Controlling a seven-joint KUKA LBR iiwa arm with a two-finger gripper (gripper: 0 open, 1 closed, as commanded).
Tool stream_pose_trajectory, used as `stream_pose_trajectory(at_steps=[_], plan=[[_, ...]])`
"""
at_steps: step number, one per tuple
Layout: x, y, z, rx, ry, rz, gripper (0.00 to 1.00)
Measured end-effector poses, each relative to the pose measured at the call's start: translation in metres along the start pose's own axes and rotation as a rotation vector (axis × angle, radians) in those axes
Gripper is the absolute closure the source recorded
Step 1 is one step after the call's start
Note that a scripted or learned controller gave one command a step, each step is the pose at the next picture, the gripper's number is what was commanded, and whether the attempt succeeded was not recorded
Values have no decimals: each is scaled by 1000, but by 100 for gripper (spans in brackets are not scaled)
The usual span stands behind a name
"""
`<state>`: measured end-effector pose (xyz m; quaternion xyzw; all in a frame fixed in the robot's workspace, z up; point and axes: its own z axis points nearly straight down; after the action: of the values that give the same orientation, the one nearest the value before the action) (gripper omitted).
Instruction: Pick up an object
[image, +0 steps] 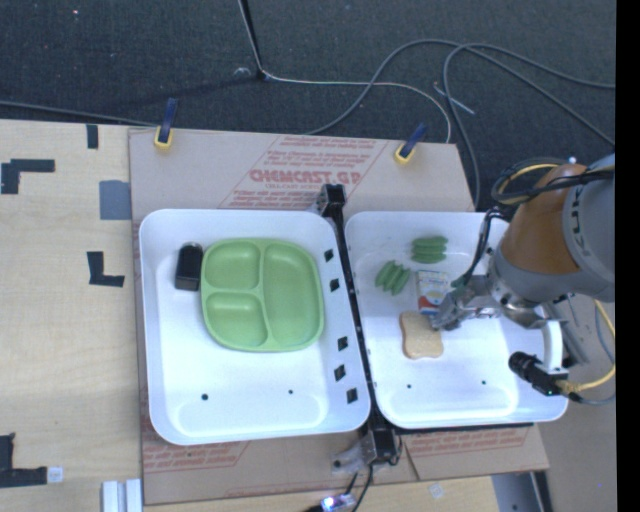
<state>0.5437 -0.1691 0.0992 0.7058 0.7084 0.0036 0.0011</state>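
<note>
In the right bin (450, 400) lie a tan bread slice (421, 336), a small white packet with red and blue print (431, 289), and two green pea pods (392, 276) (429, 248). My gripper (446, 316) reaches in from the right and hangs low between the packet and the bread slice, at the bread's upper right corner. Its dark fingertips are close together, and I cannot make out anything held between them.
The left bin (240, 400) holds a green divided plate (264, 295) and a small black block (188, 267) at its left. A black clip divider runs between the bins. Cables lie behind the bench, and the arm's grey body covers the right bin's right edge.
</note>
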Motion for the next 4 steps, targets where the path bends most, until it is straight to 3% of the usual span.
stream_pose_trajectory(at_steps=[2, 3, 4], plan=[[7, 2, -106, 3, -5, 2, 100], [8, 3, -111, 7, -3, 3, 100], [63, 10, -110, 7, -3, -2, 100]])
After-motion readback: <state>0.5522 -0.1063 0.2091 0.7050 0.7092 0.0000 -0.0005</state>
